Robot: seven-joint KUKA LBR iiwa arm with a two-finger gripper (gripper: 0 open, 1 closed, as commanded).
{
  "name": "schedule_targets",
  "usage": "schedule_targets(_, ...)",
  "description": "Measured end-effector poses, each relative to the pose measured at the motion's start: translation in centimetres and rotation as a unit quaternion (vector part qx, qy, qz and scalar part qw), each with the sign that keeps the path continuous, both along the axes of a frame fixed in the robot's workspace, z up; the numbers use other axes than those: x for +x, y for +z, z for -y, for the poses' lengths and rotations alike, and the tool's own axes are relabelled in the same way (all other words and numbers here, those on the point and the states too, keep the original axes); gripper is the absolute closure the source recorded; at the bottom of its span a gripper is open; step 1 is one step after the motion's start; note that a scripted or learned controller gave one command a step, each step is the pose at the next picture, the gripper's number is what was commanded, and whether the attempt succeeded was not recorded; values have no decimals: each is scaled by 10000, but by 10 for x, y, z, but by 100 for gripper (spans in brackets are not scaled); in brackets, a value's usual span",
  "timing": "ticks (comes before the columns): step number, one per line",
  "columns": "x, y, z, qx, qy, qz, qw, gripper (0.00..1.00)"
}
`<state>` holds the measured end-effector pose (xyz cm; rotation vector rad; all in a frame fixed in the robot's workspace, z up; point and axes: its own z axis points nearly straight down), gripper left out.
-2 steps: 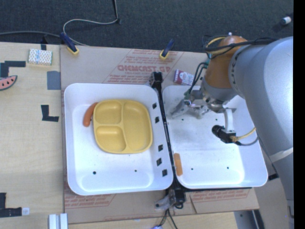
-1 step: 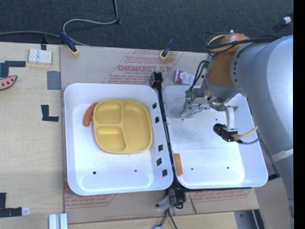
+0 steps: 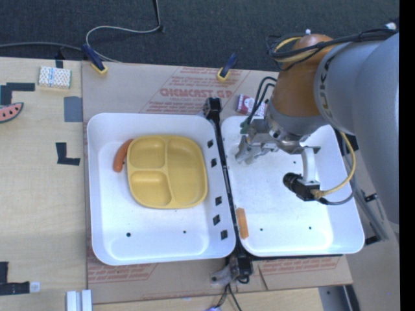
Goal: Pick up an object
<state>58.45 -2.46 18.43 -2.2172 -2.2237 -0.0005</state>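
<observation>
White bins: two (image 3: pixel 104 238) (image 3: pixel 337 238)
Yellow divided plates: one (image 3: pixel 167 171)
Orange sausage-shaped pieces: two (image 3: pixel 120 155) (image 3: pixel 242 223)
Grippers: one (image 3: pixel 249 149)

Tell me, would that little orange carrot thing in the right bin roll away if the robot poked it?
Probably, a bit. The orange carrot-like piece looks small, rounded and long, so a sideways nudge might roll it. It lies right against the right bin's left wall, which would likely stop it. It looks light and smooth, so the gripper may find it slippery.

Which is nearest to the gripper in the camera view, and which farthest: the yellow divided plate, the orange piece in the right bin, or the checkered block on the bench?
From the gripper:
1. Orange piece, right bin, lower left edge.
2. Yellow divided plate, left bin.
3. Checkered block, bench, far upper left.
</observation>
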Motion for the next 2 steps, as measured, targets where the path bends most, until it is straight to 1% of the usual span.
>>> schedule_targets(1,41,-1,-73,0,-1,-5,10000,100)
schedule_targets(2,41,-1,-72,-5,-1,-6,10000,0)
